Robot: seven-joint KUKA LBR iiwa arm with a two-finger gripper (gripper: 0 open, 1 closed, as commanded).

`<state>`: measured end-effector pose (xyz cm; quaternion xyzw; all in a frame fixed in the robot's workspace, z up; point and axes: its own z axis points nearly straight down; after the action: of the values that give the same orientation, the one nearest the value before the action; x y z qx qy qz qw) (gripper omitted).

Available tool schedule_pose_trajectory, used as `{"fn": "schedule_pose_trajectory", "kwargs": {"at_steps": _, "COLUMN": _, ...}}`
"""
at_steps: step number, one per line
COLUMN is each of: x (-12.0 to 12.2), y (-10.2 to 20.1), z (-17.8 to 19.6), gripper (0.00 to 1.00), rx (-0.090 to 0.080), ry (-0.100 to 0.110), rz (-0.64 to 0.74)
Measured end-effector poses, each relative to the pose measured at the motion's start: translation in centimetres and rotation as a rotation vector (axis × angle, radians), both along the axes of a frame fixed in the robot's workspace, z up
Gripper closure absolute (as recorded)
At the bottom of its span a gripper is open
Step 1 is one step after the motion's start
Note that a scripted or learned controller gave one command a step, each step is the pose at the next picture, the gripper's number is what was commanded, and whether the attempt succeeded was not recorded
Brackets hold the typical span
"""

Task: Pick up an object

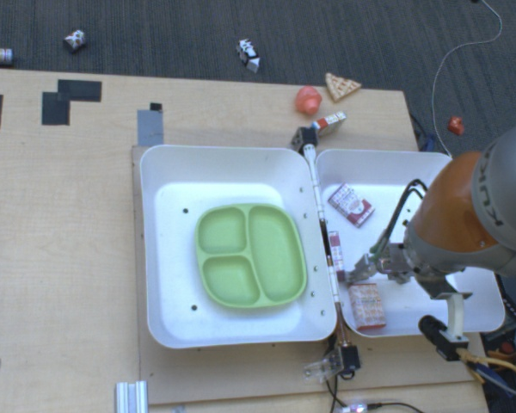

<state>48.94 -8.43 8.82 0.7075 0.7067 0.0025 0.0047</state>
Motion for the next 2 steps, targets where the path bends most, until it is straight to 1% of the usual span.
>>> {"fn": "schedule_pose_trajectory", "kwargs": {"at_steps": 1, "x": 0.21, "y": 0.11, "z": 1.07, "gripper": 1.00, "rx": 0.001, "ry": -0.005, "rz": 0.004}}
{"fn": "schedule_pose_trajectory", "kwargs": {"at_steps": 2, "x": 0.20, "y": 0.12, "z": 1.06, "gripper": 0.00, "rx": 0.001, "ry": -0.005, "rz": 0.003}}
